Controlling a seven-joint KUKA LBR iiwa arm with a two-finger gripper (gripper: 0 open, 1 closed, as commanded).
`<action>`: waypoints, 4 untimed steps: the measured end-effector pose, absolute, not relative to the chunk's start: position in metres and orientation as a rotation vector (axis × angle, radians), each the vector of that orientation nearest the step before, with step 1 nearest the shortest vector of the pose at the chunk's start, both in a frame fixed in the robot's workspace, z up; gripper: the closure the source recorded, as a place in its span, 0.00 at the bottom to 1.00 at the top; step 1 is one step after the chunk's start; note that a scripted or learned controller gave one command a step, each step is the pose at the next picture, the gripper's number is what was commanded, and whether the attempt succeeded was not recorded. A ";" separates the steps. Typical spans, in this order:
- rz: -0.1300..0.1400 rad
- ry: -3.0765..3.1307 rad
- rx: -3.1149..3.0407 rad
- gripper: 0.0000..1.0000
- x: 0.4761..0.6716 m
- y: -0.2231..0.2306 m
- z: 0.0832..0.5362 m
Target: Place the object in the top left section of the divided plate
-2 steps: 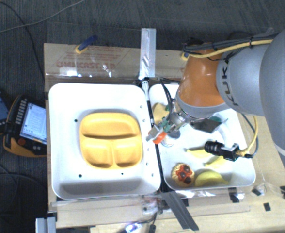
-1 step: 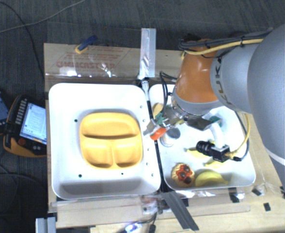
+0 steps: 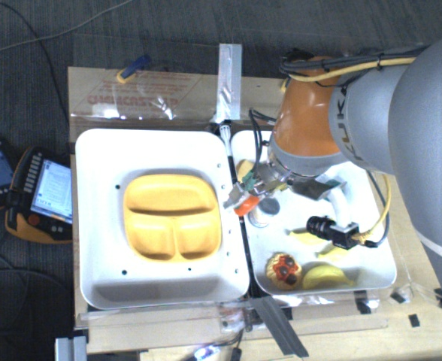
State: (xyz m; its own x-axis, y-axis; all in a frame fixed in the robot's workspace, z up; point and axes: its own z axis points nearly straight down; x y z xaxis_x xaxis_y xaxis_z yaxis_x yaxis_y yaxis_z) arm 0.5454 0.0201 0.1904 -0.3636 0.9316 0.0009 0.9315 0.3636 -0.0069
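Jaws above one orange object [image 3: 243,207], beside one divided plate [image 3: 173,216].

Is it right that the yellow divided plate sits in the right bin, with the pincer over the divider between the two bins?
Not quite. The camera view shows the yellow divided plate in the left bin, not the right one. The rest stands: the pincer is over the divider between the two bins.

Fixed overhead view, slanted, both bins [image 3: 93,224]
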 end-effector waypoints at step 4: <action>0.007 -2.638 -1.696 1.00 0.485 0.038 0.191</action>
State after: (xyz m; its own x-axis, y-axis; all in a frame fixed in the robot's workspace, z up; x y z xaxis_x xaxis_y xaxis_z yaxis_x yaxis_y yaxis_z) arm 0.4855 0.0378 0.1906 -0.4150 0.9098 0.0018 0.9098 0.4150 -0.0062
